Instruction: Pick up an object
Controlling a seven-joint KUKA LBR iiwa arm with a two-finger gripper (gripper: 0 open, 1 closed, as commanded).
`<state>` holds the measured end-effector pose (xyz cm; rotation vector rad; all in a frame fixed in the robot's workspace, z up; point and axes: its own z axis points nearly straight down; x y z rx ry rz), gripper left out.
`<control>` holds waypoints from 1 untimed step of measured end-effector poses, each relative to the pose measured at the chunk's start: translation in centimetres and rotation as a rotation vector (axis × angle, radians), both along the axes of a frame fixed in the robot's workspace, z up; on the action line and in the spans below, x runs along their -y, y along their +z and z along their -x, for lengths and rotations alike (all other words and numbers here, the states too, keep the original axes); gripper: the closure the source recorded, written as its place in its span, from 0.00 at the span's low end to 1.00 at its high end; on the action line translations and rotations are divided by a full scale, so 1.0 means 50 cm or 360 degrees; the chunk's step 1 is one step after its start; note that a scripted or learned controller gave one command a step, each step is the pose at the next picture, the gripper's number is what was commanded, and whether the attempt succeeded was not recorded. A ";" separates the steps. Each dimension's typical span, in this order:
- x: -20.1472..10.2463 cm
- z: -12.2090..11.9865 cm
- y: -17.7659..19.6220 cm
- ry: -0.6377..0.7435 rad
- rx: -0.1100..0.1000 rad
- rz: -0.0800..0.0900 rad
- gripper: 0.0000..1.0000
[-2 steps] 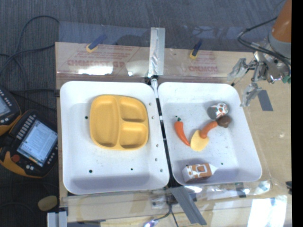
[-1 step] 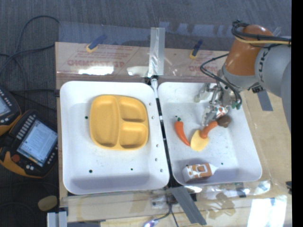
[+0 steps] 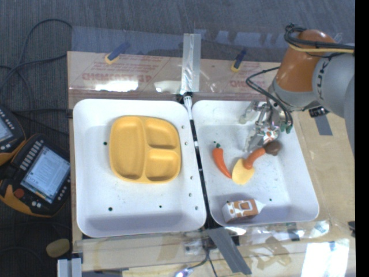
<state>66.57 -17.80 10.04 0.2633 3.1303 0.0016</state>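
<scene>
White bins (image 3: 86, 154) on cardboard-covered bench (image 3: 92, 68), grey carpet (image 3: 115, 4).

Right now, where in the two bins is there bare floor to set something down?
Left bin: bare strip along the near wall, in front of the yellow tray. Right bin: open floor between the carrot and the small carton. Crowded around the gripper.

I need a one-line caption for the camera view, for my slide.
Gripper lowered into right bin near toy carrot; yellow divided tray in left bin.
</scene>
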 end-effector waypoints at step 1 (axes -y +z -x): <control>0.056 0.003 0.006 -0.0133 0.0005 0.0002 0.00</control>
